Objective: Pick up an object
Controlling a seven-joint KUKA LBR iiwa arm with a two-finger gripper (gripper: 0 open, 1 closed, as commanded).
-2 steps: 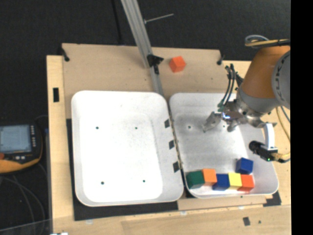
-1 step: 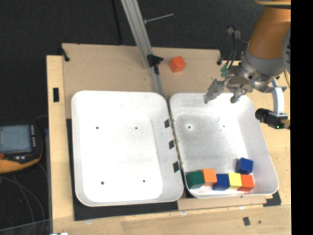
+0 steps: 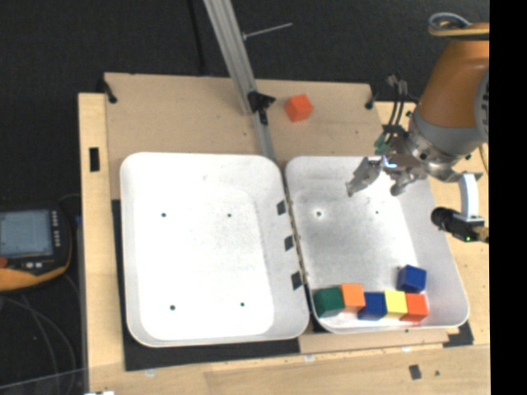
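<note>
Several small blocks lie in a row along the near edge of the right bin (image 3: 346, 220): a green block (image 3: 328, 300), an orange block (image 3: 353, 295), a blue block (image 3: 374, 304), a yellow block (image 3: 396, 303) and a red-orange block (image 3: 417, 305). Another blue block (image 3: 412, 278) sits just behind them. A lone orange block (image 3: 299, 108) rests on the bench behind the bins. My gripper (image 3: 380, 178) hangs over the far right part of the right bin, open, with nothing between its fingers.
The left bin (image 3: 202, 245) lies beside the right one. A slanted metal rail (image 3: 235, 56) runs from the top of the view down to the gap between the bins. A handheld device (image 3: 29, 245) lies left of the bench.
</note>
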